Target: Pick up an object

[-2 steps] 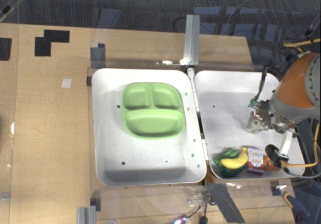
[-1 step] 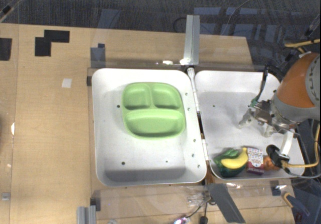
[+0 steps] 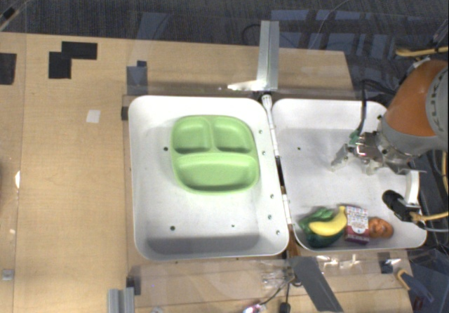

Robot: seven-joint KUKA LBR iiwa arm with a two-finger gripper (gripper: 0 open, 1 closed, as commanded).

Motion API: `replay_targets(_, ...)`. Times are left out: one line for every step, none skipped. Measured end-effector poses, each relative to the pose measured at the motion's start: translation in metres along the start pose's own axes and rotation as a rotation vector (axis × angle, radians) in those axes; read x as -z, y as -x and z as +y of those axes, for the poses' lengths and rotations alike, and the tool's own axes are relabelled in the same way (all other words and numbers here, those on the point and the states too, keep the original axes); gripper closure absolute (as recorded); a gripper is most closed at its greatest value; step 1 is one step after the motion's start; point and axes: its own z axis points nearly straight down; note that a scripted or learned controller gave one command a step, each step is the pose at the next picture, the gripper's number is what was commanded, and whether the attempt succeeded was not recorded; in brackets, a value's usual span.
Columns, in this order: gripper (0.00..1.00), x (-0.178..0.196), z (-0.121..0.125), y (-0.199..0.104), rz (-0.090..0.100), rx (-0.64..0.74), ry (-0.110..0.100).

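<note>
In the right bin, several small objects lie bunched at the front edge: a yellow banana over a green item, a red-and-white packet and an orange-brown piece. My gripper hangs over the right part of that bin, behind the pile and apart from it. Its fingers spread apart, with nothing between them. The grey arm with its orange band reaches in from the right.
The left bin holds a green divided plate near its middle. A metal post stands behind the seam between the bins. Black cables run beside the right bin's far right edge.
</note>
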Motion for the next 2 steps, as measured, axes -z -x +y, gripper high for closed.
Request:
replay_targets(0.00,-0.002,0.040,-0.009,0.001,0.061,-0.001)
replay_targets(1.00,0.012,0.043,-0.011,0.002,0.067,0.006)
